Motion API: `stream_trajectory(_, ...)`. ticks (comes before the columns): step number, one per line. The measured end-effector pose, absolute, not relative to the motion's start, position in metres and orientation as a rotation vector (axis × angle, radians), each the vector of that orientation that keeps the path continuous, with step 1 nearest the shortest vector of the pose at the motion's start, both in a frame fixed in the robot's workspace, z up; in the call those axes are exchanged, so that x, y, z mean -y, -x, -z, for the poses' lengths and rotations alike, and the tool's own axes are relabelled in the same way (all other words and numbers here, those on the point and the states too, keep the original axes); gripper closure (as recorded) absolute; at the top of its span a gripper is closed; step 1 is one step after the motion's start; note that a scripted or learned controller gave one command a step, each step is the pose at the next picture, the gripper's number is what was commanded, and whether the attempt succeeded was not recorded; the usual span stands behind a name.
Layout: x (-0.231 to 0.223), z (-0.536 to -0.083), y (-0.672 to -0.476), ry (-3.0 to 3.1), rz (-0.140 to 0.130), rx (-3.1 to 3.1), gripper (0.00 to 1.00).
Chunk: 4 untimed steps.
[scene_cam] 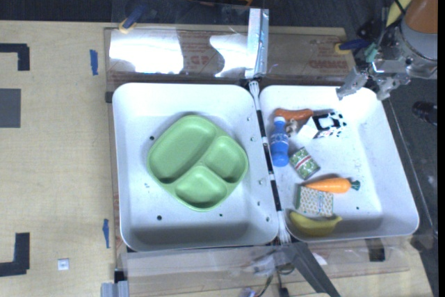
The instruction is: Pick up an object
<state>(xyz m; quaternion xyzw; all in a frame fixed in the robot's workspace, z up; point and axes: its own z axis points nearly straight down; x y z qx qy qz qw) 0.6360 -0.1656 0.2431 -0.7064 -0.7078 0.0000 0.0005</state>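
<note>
Left bin (132,115): one green divided plate (198,161), laid flat near the middle and set askew; broad and shallow, so judged a poor fit for a two-finger grasp.

Centre ridge: meeting edge of the two bins, with a blue bottle (279,142) lying just to its right, cap toward the far wall.

Right bin (389,149): the candidate objects for the pick, gathered in its left half. Orange-brown piece (292,115) at the far end, touching or just beside a black-and-white item (327,123). Small green-patterned packet (304,163) below the bottle. Carrot (330,185) lying crosswise, leaf end to the right. Patterned box (314,202) just beneath it, resting against a banana (314,222) along the near wall. Right half of this bin bare, so open to an approach from that side.

Far right: gripper (363,83) at the far right corner of the right bin, above its rim and well apart from every object. Nothing held; spread of the jaws impossible to tell at this size. Pick judged not yet begun.
</note>
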Motion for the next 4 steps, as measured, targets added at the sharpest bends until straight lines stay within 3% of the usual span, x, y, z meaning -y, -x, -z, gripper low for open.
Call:
stream_trajectory(1,0.127,-0.128,-0.617,2.101,0.001,2.336,0.0)
stream_trajectory(2,0.161,-0.097,-0.647,2.1,0.002,2.339,0.0)
stream_trajectory(3,0.16,-0.107,-0.646,2.096,0.0,2.34,1.0)
stream_trajectory(4,0.1,-0.17,-0.615,2.08,0.0,2.351,1.0)
